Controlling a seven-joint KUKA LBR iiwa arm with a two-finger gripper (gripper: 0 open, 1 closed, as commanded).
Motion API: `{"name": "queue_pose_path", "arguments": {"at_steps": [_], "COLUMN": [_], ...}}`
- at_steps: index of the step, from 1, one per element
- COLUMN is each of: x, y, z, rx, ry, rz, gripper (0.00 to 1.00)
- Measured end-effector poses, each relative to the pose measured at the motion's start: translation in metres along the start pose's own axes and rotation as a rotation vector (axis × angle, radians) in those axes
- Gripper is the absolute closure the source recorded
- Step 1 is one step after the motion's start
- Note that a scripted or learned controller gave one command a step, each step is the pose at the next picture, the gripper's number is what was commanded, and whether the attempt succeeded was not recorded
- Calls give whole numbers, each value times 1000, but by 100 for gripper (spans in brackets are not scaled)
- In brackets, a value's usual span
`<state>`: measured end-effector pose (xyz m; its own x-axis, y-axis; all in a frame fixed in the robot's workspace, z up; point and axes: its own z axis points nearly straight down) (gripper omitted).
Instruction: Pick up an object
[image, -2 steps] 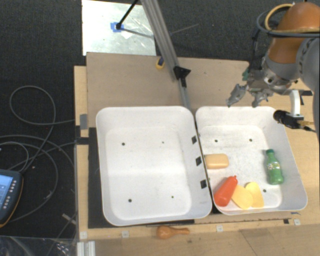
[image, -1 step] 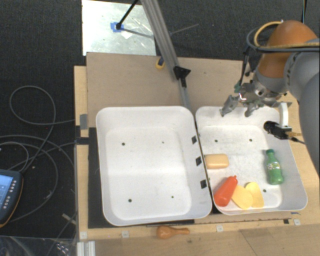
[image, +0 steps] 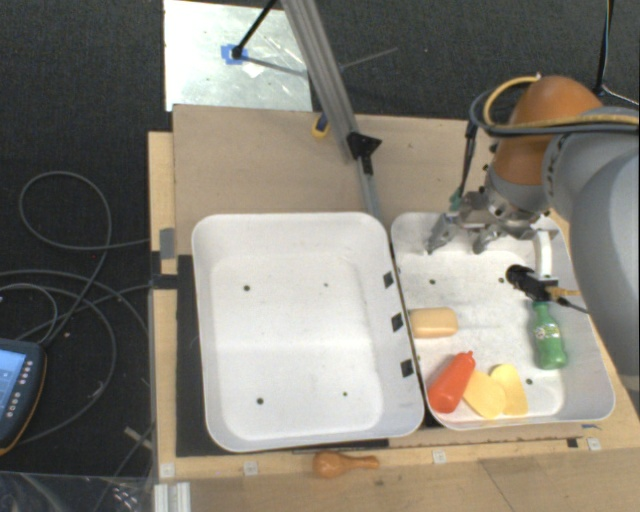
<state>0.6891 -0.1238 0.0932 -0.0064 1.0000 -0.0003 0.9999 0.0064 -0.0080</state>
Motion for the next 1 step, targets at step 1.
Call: {"name": "queue_pose_path", "arguments": {"at_steps": [1], "x": [0], "y": [2], "z": [-14], "rx": [-5], "ry": [-1], "rz": [-3], "gripper": [100]}}
